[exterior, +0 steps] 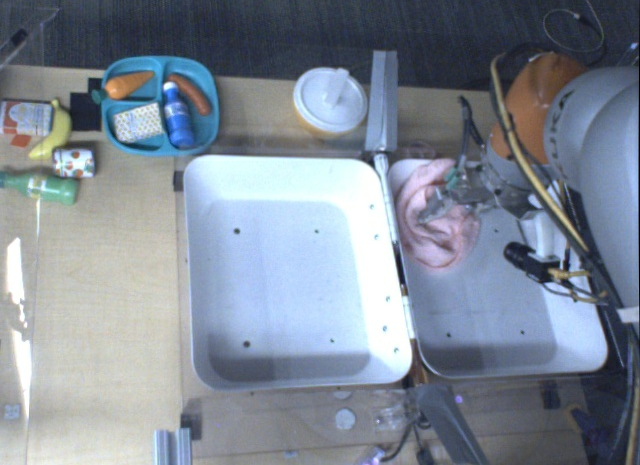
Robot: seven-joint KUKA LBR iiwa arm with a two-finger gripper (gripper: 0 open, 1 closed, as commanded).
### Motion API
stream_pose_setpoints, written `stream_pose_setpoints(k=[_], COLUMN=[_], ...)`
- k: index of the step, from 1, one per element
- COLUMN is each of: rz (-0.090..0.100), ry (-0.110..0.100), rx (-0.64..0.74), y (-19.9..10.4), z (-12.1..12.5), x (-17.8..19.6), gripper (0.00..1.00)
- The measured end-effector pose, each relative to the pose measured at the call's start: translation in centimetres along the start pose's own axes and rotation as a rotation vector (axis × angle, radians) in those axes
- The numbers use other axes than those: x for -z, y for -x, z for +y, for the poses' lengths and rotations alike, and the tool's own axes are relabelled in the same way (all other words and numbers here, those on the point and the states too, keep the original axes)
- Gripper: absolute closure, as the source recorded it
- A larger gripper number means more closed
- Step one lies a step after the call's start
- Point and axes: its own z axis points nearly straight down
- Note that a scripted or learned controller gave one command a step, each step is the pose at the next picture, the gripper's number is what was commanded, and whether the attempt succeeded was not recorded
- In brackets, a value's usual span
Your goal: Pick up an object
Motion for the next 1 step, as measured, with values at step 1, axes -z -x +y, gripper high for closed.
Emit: stream_pose_setpoints(k=[1], rz=[-0.002], ry=[0.004], rx=[0.096], y=[-1.14], z=[-3.0], x=[0.15], gripper=[0.0])
